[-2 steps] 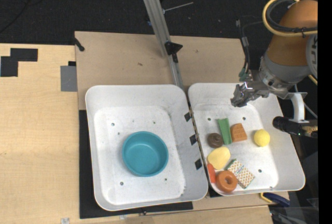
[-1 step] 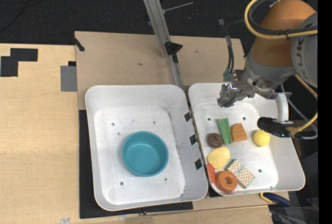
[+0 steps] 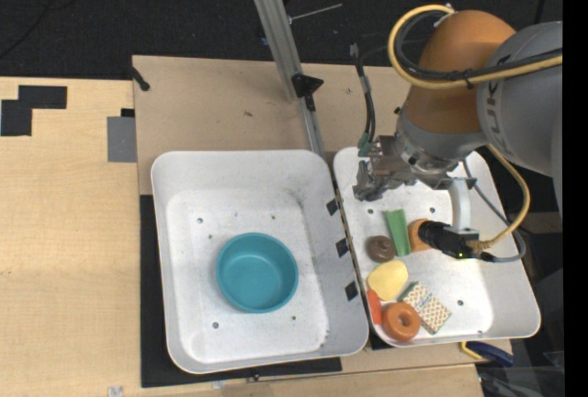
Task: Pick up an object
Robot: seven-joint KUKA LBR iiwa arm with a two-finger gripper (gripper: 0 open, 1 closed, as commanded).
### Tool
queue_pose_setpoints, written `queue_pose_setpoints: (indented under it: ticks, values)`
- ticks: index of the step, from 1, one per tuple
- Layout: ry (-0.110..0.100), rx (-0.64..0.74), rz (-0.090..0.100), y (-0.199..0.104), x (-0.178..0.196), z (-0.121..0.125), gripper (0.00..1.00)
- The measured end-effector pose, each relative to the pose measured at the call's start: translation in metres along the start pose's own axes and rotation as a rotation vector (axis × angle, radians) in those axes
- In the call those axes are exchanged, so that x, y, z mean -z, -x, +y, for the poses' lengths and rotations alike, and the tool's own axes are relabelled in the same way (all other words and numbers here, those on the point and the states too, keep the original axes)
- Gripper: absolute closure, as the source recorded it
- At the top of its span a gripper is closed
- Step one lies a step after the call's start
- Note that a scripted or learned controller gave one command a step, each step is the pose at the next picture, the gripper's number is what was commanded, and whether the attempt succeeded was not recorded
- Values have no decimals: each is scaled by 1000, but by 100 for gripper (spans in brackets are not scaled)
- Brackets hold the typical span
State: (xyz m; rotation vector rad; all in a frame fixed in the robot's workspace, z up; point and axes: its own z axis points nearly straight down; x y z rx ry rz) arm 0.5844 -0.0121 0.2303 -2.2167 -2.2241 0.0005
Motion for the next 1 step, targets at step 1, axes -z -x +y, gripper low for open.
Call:
queue_pose_setpoints:
  ticks: [1]
  values:
    - [0,0,0,-51,-10,-7,100]
